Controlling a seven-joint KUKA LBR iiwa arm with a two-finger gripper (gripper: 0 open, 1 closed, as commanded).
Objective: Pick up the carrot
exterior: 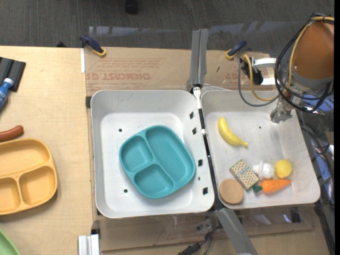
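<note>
Two fingers cannot be made out separately on the gripper (280, 114), so whether they are apart or together cannot be told; nothing is seen between them. The gripper is seen as a small grey tip hanging over the back right corner of the right bin (297, 142), below the grey arm (311, 62) with its orange band, which is ringed by looping black and yellow cables. The carrot (273, 185) is found well apart from the gripper, lying on its side near the front right of the same bin, its orange body pointed right and its green end pointed left. A white ball (263, 169) and a lemon (283, 167) are placed just behind the carrot. A patterned packet (244, 173) is set just to the carrot's left, and a round tan cookie (231, 191) is placed beside the packet at the front. A banana (230, 132) is laid farther back, towards the bin's left wall. A teal divided plate (156, 160) is held by the left bin (106, 142), which is joined side by side with the right one. A yellow tray (24, 177) and a sausage (10, 133) are seen on the wooden table (48, 94) at the left.
</note>
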